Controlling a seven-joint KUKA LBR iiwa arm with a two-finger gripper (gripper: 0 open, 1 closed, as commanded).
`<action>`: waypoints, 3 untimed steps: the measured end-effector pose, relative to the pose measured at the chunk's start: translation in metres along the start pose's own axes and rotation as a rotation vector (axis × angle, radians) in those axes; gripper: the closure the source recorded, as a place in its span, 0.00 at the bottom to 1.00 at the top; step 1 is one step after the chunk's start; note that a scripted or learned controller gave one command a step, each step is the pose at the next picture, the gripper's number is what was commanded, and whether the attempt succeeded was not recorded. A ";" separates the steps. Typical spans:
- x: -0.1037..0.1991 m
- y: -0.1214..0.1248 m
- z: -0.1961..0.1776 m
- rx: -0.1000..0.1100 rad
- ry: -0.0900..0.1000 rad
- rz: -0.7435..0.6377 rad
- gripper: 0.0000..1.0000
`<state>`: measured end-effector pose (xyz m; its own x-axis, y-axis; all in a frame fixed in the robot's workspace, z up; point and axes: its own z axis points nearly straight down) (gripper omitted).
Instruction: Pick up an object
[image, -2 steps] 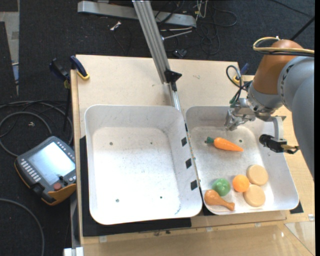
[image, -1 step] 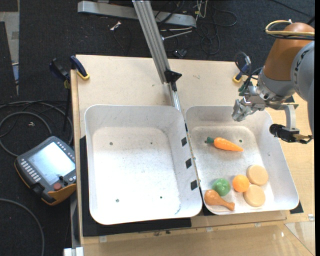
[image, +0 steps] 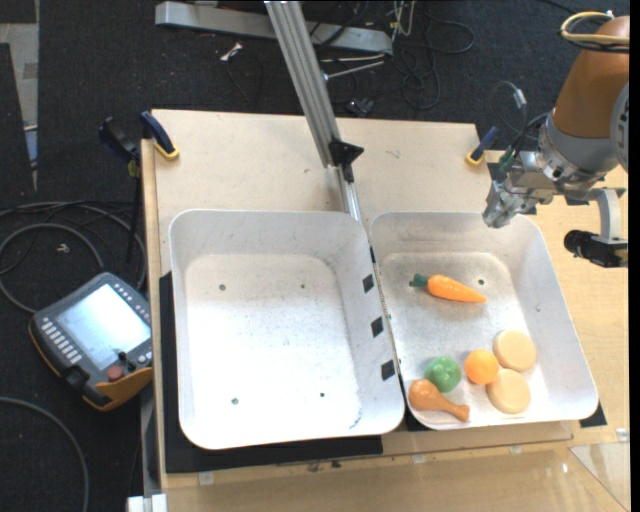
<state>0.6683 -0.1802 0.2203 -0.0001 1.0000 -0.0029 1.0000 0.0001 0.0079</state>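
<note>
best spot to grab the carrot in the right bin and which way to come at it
Probably grip the carrot across its thick orange middle, coming straight down from above. It lies flat and alone on the right bin floor, green top toward the divider, tip toward the right. Fingers should close across the narrow width, not along its length. The gripper hangs over the bin's far rim.

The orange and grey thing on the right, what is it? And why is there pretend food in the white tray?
That is a robot arm, and a computer program moves it. At its tip is a gripper, like a hand with two fingers. The camera sits above the bench and looks down at a slant. On the bench lie two shallow white bins side by side: the left bin and the right bin. In the right bin are toys: a carrot, a green vegetable, a small orange ball, two pale round pieces and a tan drumstick shape. The gripper hovers over the right bin's far edge, holding nothing.
</note>
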 end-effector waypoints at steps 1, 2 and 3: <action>0.000 0.002 -0.046 0.000 0.001 -0.002 1.00; 0.049 -0.002 -0.045 0.008 0.004 -0.007 1.00; 0.106 -0.010 -0.048 0.008 0.005 -0.008 1.00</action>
<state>0.6574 -0.0740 0.2681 -0.0080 1.0000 0.0019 1.0000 0.0080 -0.0005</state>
